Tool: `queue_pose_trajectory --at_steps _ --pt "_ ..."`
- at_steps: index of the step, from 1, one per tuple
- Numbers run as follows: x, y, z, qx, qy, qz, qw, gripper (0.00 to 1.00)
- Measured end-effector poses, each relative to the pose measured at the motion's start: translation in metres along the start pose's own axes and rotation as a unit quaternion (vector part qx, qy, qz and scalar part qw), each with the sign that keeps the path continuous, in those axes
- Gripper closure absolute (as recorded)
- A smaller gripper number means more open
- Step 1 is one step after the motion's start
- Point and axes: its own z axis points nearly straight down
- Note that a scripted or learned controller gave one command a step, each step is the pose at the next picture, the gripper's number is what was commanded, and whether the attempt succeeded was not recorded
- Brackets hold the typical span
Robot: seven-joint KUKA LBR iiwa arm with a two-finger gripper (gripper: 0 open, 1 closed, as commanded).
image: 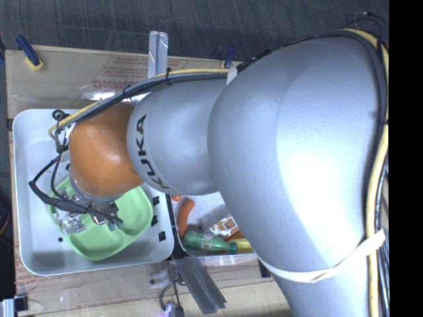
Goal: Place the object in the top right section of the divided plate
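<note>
1 gripper [74, 220] over green divided plate [112, 233]

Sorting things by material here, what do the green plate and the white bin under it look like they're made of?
Green plate: probably plastic, with a smooth, slightly glossy, uniform colour. White bin: likely moulded plastic, judging by its matte surface and rounded corners. Neither is certain from looks alone.
</note>
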Motion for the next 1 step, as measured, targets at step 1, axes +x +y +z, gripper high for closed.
queue_pose_trajectory --at_steps 1 --pt "0.0 0.0042 -0.1553 0.002 0.006 0.12 0.9927 1.0"
